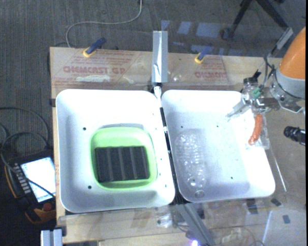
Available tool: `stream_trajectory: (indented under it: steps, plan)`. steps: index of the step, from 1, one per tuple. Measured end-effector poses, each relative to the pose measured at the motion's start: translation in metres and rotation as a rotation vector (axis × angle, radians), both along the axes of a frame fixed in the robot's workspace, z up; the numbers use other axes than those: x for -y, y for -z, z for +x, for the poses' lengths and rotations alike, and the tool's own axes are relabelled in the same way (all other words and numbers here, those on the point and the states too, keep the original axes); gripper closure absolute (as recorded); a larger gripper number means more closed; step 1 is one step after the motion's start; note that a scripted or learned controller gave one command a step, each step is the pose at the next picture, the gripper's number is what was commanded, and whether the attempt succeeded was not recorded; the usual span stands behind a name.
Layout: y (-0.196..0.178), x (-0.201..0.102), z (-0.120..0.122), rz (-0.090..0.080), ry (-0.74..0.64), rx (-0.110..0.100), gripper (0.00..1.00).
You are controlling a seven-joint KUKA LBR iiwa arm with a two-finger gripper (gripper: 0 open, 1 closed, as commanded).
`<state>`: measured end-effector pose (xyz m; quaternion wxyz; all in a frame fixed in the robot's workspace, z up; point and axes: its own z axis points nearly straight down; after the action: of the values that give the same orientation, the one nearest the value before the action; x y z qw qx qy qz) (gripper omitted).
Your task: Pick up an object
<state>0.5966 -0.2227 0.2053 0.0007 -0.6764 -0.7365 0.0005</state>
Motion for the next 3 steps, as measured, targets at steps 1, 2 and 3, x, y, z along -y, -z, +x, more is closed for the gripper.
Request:
stream_trajectory:
  steps: [1,2,3]
  plan:
    - [0.052,-0.035,0.031,-0.001,0.054,-0.002,0.0]
    - [0.108,-0.014,0.029,0.008,0.081,0.008,0.0]
    - [0.1,-0.015,0.029,0.007,0.079,0.005,1.0]
